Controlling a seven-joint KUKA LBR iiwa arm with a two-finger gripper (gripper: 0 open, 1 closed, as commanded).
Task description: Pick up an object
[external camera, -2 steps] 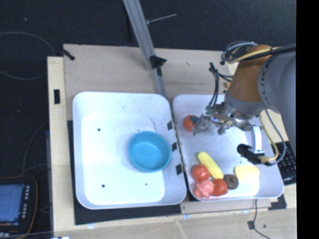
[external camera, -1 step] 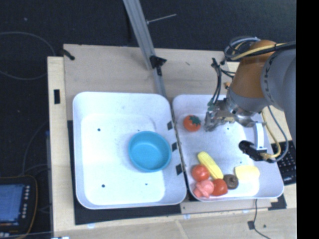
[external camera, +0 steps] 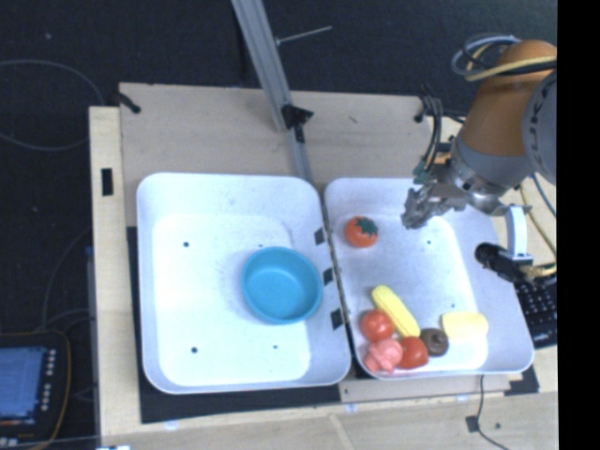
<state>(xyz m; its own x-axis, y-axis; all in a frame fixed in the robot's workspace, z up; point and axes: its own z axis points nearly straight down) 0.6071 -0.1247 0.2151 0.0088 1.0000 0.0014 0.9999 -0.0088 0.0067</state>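
Two shallow white bins sit side by side on a bench, seen from above. Largest, the left bin [external camera: 169, 251] holds a round blue bowl [external camera: 281, 284] near its right wall. Next, the right bin [external camera: 487, 251] holds a cluster along its near edge: a yellow banana [external camera: 396, 310] with its long axis running diagonally from upper left to lower right, a pale yellow block [external camera: 465, 326], a red tomato [external camera: 377, 325], a pink piece [external camera: 382, 355], and a small brown ring [external camera: 435, 342]. An orange fruit with a green top [external camera: 361, 232] sits apart near the bin's far left. Above the far side hangs the gripper [external camera: 417, 212], holding nothing; jaw spacing cannot be made out.
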